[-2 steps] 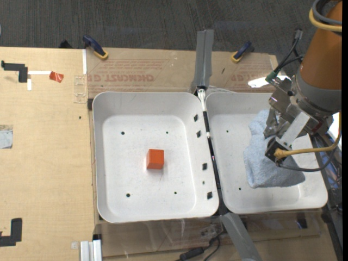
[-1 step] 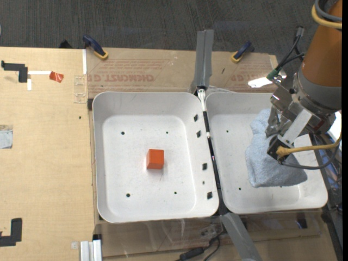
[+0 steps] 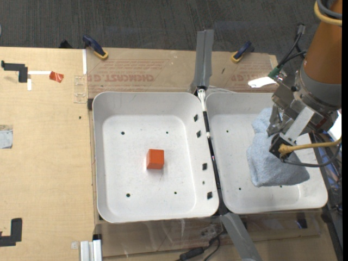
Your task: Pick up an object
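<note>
An orange-red cube (image 3: pixel 155 159) rests near the middle of the left bin (image 3: pixel 109 145). A crumpled pale blue cloth (image 3: pixel 269 165) lies in the right half of the right bin (image 3: pixel 234 194). My gripper (image 3: pixel 273 128) hangs low over the cloth's upper part, coming in from the right under the orange-banded wrist. The cloth bunches up toward the gripper there, and the wrist hardware hides where they meet.
A grey divider strip (image 3: pixel 204 64) runs between the two bins, with black clips along their shared rim. Two blue-and-orange clamps (image 3: pixel 95 46) hold the cardboard behind the bins. A wooden board (image 3: pixel 38 145) lies to the left.
</note>
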You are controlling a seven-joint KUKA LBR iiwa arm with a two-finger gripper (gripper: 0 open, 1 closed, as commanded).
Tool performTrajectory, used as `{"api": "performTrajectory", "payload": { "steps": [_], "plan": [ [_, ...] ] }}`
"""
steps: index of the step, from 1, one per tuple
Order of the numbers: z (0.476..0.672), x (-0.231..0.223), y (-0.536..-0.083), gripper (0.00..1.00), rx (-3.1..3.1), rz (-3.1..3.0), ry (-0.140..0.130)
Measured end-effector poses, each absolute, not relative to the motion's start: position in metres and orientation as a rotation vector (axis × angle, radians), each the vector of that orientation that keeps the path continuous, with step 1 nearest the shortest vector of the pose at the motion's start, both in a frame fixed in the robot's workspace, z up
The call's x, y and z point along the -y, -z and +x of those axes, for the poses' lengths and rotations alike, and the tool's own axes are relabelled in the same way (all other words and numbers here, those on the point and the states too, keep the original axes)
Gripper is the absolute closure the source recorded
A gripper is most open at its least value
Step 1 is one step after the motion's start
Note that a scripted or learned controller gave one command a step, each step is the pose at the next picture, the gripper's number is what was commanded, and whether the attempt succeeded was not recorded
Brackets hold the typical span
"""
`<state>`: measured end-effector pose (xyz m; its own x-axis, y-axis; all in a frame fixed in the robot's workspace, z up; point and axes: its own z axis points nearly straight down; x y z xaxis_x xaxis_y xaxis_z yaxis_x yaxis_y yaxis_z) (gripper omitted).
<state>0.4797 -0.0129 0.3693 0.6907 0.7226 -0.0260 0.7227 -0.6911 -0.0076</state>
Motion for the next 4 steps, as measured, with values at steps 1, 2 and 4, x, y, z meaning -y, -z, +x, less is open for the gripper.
{"api": "performTrajectory", "payload": {
  "steps": [1,2,4],
  "plan": [
    [0.478,-0.004,-0.402,1.0,-0.932,2.998,0.008],
    [0.483,0.038,-0.423,1.0,-0.627,3.076,0.01],
    [0.479,0.072,-0.431,1.0,-0.478,3.101,0.017]
  ]
}}
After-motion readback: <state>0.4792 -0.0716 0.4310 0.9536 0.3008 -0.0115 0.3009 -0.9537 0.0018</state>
